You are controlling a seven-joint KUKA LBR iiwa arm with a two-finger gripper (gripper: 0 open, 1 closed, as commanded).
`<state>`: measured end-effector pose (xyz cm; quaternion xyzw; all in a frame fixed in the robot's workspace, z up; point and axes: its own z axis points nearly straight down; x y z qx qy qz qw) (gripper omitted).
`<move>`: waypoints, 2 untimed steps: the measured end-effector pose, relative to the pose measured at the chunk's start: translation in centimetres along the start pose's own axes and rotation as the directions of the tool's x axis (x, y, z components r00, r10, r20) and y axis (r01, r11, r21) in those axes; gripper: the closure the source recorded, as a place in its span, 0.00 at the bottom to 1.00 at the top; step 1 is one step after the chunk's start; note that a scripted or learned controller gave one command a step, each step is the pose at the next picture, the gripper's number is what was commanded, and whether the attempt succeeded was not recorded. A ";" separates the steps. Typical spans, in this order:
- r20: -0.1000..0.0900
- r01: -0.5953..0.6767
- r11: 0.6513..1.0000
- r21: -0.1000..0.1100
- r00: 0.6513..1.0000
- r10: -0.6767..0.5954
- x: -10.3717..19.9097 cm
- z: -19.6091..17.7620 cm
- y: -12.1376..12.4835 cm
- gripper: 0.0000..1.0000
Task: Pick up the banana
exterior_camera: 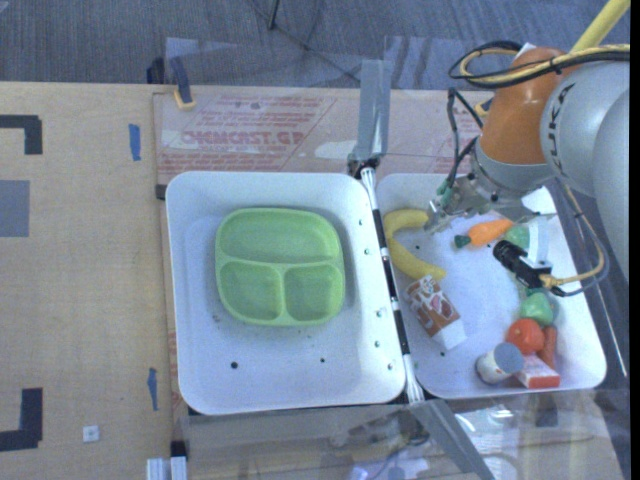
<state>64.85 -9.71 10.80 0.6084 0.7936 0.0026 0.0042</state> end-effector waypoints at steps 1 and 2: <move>0.000 0.000 1.000 0.000 1.000 0.000 0.0 0.0 0.0 0.00; 0.000 -0.009 1.000 0.007 1.000 0.009 -0.8 2.0 1.7 0.00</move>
